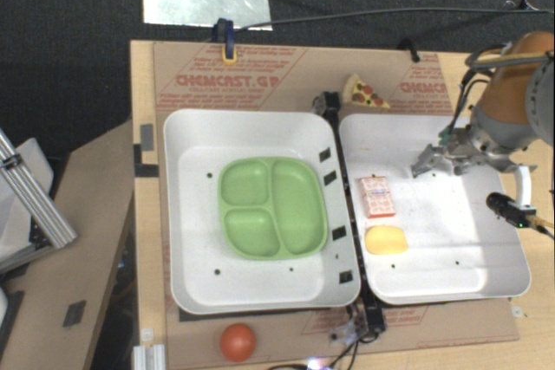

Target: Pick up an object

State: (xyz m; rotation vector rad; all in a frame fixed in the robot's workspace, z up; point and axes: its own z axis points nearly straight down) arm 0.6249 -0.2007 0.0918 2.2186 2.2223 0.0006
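Note:
In the right bin (486, 273) lie a small pink-and-white packet (376, 196) and, just in front of it, a yellow lump (386, 239). My gripper (431, 162) hangs over the bin's back right part, to the right of the packet and well apart from it. Its fingers are spread and nothing sits between them. The grey arm with its orange band (512, 91) reaches in from the right edge.
The left bin (186, 186) holds a green divided plate (272, 206). A toy pizza slice (365, 93) lies on the cardboard behind the bins. A red ball (238, 341) rests on the bench in front of the left bin.

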